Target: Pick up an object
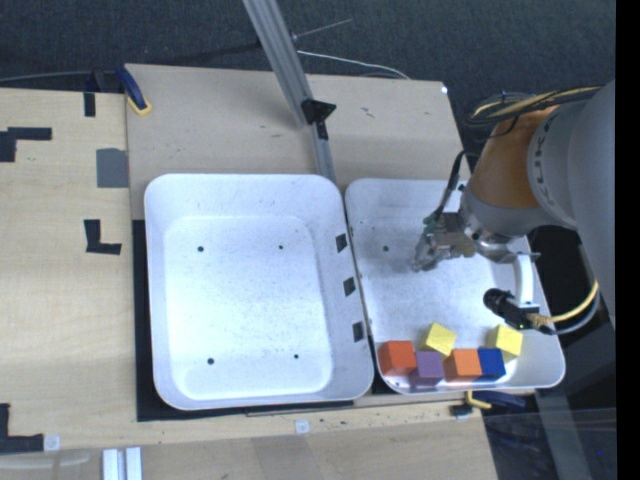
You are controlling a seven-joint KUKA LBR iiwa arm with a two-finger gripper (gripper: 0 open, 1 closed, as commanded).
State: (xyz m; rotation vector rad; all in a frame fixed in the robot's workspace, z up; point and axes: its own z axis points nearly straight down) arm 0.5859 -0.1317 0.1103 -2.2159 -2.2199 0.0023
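Several small blocks lie along the near edge of the right bin (400, 218): an orange block (398, 355), a purple block (430, 366), a yellow block (440, 339), a second orange block (466, 364), a blue block (491, 363) and another yellow block (508, 341). My gripper (432, 253) hangs over the middle of the right bin, well behind the blocks and apart from them. Nothing shows between its fingers. The grey arm with its orange band (505, 173) comes in from the right.
The left bin (245, 288) sits beside the right one, with a raised divider between them. A metal pole (285, 53) slants over the bench behind the bins. A black cable connector (503, 308) hangs off the arm near the right bin's rim.
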